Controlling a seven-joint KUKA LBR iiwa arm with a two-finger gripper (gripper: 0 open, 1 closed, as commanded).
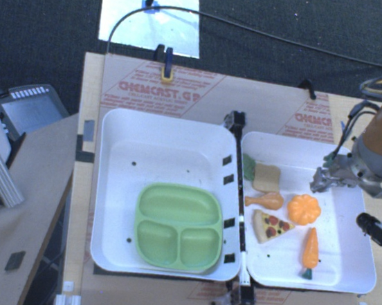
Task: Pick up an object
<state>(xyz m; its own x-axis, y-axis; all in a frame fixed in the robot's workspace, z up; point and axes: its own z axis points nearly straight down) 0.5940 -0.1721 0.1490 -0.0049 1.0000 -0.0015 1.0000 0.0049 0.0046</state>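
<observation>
Two white bins sit side by side; the left bin [115,173] holds a green divided plate [180,225], the right bin [353,271] a handful of toy foods. Of these the pumpkin [304,208] is the bulkiest, lying near the middle just below the gripper [322,181]; it looks like light, hard plastic, round and ribbed, so it may slip unless pinched across its widest part. The pizza slice [270,226] lies flat to its left, thin and awkward to get under. The carrot [310,251], toward the front, looks stiff and narrow, easiest taken across its middle. The drumstick [264,200] and bread slice [266,177] lie near the divider. Whether the gripper's jaws stand apart or together I cannot tell.
</observation>
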